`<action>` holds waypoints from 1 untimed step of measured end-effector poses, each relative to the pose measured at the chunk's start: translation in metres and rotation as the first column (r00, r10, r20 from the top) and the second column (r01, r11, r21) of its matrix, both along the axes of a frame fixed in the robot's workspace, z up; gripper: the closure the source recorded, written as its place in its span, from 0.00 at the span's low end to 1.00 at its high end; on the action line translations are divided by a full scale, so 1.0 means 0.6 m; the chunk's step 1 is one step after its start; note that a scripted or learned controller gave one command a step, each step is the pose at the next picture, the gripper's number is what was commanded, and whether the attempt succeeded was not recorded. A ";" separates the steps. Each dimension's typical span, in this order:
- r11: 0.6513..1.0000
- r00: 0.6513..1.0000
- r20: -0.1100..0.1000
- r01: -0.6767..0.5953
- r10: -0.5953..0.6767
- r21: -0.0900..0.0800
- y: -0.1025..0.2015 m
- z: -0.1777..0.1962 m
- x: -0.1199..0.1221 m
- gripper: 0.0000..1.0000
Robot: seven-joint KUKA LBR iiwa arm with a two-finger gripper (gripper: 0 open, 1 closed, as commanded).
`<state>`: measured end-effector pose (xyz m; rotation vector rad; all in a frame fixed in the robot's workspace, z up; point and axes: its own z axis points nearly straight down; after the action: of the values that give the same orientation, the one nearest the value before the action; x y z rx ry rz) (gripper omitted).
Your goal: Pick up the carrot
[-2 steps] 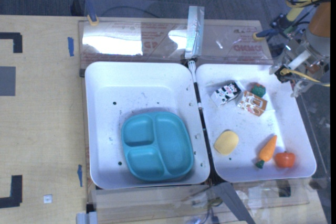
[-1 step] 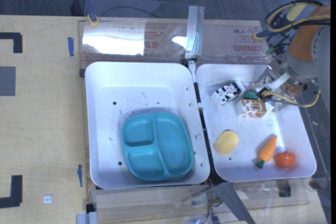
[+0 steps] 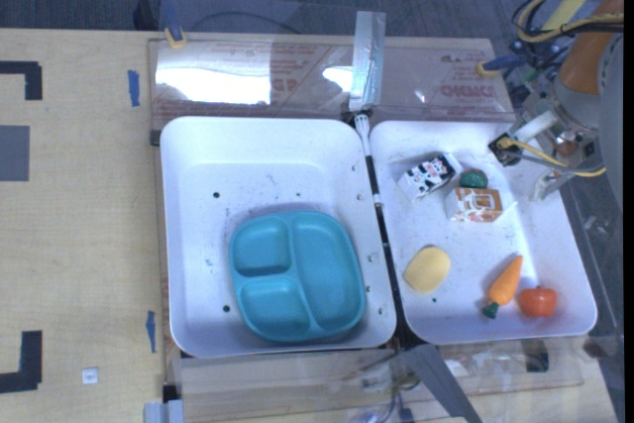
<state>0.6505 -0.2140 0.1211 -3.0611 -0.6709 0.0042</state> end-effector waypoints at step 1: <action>0.974 0.975 0.003 0.224 -0.224 -0.008 -0.014 0.061 0.016 0.00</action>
<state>0.6602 -0.2226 0.1578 -3.1252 -0.3219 0.0023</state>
